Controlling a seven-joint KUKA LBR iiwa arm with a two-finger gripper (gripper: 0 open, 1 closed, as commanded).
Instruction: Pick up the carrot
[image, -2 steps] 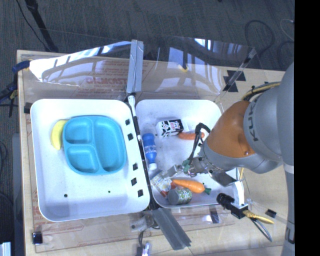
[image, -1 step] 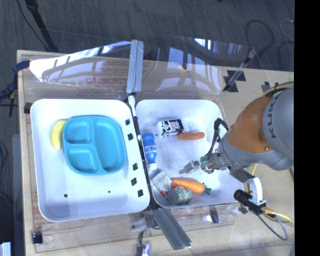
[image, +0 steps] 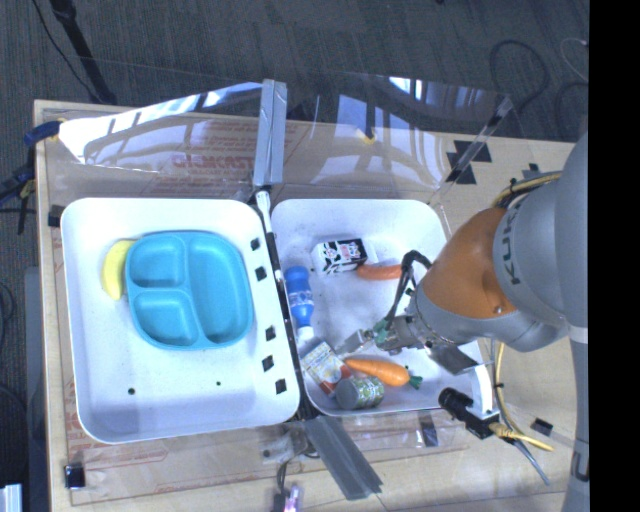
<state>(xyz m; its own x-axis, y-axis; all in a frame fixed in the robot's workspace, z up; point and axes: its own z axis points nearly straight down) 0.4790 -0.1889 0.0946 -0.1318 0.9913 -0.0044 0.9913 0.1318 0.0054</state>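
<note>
From my one overhead camera I see the arm (image: 520, 270) reaching in from the right, over the right bin (image: 430, 215). The gripper (image: 385, 335) hangs low in that bin, near its front half. I cannot tell from this angle whether its tips are apart or together; they are small and partly lost against the clutter.

The carrot (image: 378, 371) lies just below the gripper, toward the bin's front wall, pointing left with its green end to the right. I see it flat on the bin floor, not between the tips.

Touching the carrot's front side is a dark round thing (image: 358, 394); I cannot make out what it is. Left of the gripper lies a blue bottle (image: 298, 295), with a crumpled wrapper (image: 320, 362) beside its lower end. Behind the gripper sits a small black-and-white carton (image: 339, 255), and an orange sausage (image: 381, 270) just beside it.

Well left of the gripper, the left bin (image: 90, 400) holds a blue tray (image: 190, 287), with a banana (image: 117, 268) tucked against its far-left edge.
</note>
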